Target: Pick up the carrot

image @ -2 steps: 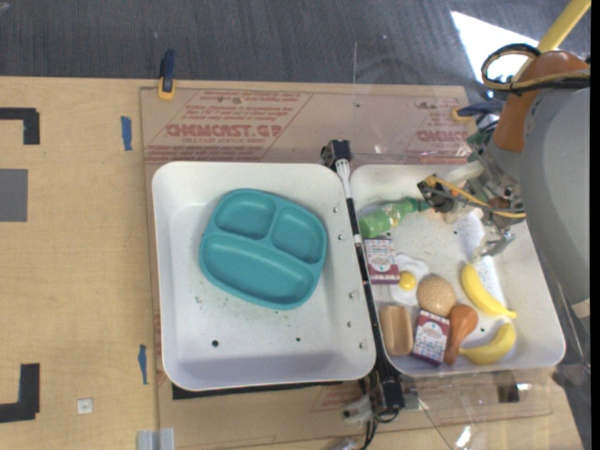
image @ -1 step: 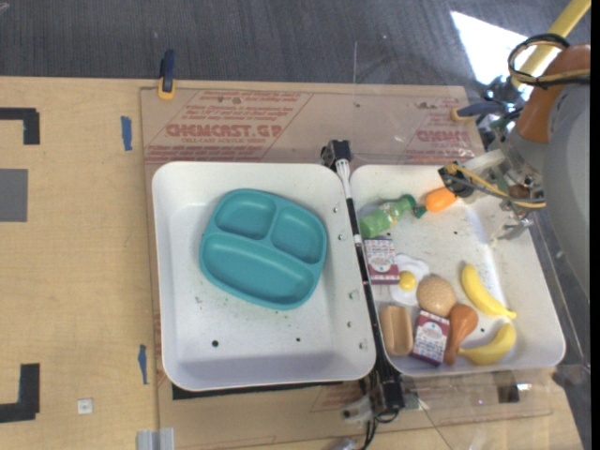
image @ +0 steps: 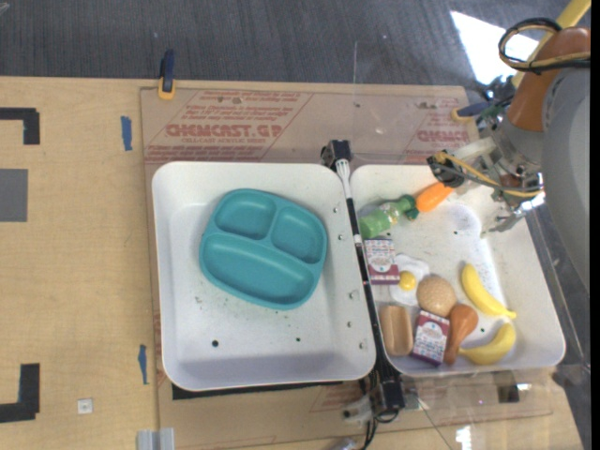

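At the far left we see the left bin, and in it a teal divided plate lying flat, a little tilted in the frame. Past the black clamp strip that runs between the two bins, we come to the right bin. Near its upper left lies a green toy vegetable, and just beside that, up and to the right, we find the carrot, orange with a green top, lying near the bin's back rim. Lower down we see a small red-and-white box, a fried egg, a round bun, a hot dog roll, a second red box, a chicken drumstick and two bananas. At the right, the gripper hangs above the bin's upper right corner, close to the carrot's orange end; whether it is open, closed or gripping the carrot we cannot tell.
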`<action>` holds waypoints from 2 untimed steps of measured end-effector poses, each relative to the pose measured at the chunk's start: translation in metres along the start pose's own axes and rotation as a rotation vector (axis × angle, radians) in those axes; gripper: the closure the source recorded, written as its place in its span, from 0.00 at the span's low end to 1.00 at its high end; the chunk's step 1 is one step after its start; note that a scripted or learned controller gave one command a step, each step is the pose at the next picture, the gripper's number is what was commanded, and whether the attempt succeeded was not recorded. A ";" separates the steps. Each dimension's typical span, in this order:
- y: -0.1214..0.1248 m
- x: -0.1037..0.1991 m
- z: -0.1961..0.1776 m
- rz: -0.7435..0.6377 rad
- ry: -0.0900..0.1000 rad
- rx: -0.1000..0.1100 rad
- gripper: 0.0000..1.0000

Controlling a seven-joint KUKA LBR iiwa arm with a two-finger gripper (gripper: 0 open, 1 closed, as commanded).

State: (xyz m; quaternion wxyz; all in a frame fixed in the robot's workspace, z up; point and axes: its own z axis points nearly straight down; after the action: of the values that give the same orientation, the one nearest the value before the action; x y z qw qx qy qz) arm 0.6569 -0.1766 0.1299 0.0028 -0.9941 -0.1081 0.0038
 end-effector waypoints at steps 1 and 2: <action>-0.021 0.009 -0.018 -0.056 0.007 -0.004 0.00; -0.040 -0.018 0.023 -0.015 0.008 -0.005 0.00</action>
State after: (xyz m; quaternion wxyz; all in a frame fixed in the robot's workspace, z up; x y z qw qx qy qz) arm 0.6303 -0.1412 0.1070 0.0006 -0.9933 -0.1154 -0.0007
